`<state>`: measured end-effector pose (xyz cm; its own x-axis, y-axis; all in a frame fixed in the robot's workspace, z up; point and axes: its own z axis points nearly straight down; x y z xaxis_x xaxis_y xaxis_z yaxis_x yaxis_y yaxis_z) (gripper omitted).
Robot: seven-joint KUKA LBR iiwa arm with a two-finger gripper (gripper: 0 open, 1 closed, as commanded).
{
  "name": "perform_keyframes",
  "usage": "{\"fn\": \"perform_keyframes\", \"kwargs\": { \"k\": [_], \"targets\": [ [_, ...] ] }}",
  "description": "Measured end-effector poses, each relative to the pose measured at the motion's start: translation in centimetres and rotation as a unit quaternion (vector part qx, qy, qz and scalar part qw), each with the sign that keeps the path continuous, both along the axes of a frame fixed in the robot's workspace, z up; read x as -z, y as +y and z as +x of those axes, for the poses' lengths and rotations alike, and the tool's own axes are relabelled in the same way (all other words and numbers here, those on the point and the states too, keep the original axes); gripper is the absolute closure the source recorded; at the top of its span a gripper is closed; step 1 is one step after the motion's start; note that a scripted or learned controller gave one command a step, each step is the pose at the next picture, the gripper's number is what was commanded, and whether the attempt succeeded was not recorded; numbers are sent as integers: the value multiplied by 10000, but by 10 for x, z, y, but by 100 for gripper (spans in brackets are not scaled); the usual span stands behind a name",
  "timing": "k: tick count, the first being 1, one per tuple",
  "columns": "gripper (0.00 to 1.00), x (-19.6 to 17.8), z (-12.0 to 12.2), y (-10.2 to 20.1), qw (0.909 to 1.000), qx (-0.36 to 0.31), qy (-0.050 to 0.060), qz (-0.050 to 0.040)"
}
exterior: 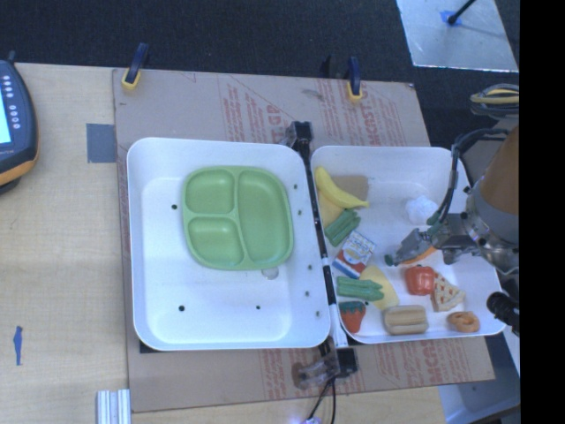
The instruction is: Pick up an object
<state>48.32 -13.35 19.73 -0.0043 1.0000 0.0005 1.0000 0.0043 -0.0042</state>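
So from my feed: two white bins side by side on the bench (pixel 71 263). The left bin (pixel 159 316) has a green divided plate (pixel 238 217) sitting toward its far half, three compartments, nothing on it that I can see.

The right bin (pixel 397 159) is where all the toy food is. A banana (pixel 335 191) lies at the far left, with a brownish flat piece (pixel 355 186) just behind it. A green pickle-looking thing (pixel 342 227) sits just nearer than the banana, then a small red, white and blue packet (pixel 353 256), then another green piece (pixel 359 289) lying on something pale yellow (pixel 381 281). At the near edge there's a red-orange piece with a green top (pixel 351 314), a tan bun (pixel 405 320), a little donut (pixel 463 322), a pizza slice (pixel 447 295) and a red chunk (pixel 420 279). A whitish blob (pixel 420 208) sits toward the far right.

The arm (pixel 499 193) comes in from the right, and the tool (pixel 408 253) is low over the middle of the right bin, just beyond the red chunk. There's an orange sliver (pixel 424 254) right at the tip, touching or just under it, but honestly I can't tell if the tool is apart or together, or whether it has hold of anything.

Also a handheld controller (pixel 13 122) on the far left of the bench, and clamps (pixel 134 67) at the far edge of the cardboard (pixel 265 104).
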Motion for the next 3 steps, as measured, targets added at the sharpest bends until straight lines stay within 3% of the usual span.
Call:
{"fn": "perform_keyframes", "kwargs": {
  "k": [1,2,3],
  "targets": [
    [0,109,26,-36,10000,1,-17,-18],
    [100,96,24,-35,10000,-14,2,-8],
    [100,-1,106,65,9999,-58,-82,9]
  ]
}}
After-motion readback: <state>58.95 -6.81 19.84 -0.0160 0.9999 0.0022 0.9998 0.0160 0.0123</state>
